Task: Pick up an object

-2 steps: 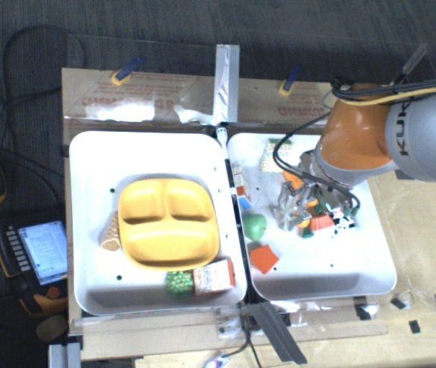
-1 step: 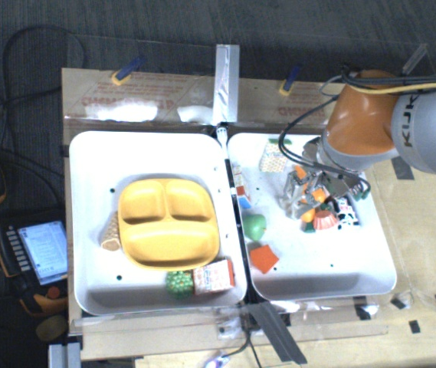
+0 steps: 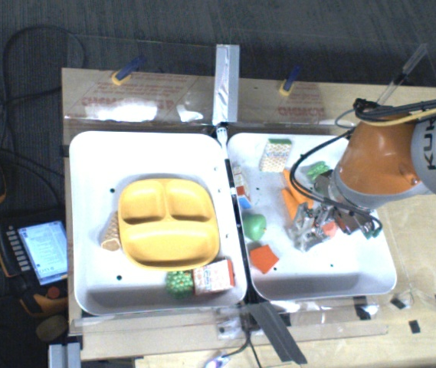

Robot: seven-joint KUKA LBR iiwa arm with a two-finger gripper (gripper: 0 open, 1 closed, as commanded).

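My gripper (image 3: 307,232) is down in the right bin (image 3: 355,282), its metal tip close to the bin floor. The grey arm with its orange band (image 3: 378,159) reaches in from the right and covers part of the bin. A small red piece (image 3: 329,224) lies right beside the gripper tip; whether it is gripped is unclear. An orange carrot-like stick (image 3: 290,202) lies just left of the gripper. A green round object (image 3: 254,225) and a red-orange block (image 3: 263,259) sit further left, near the divider.
The right bin also holds a dotted packet (image 3: 276,156) at the back and a green piece (image 3: 317,170) under the arm. The left bin (image 3: 87,175) carries a yellow divided plate (image 3: 169,221), a cone (image 3: 111,232), a green bumpy ball (image 3: 178,282) and a small carton (image 3: 214,277).
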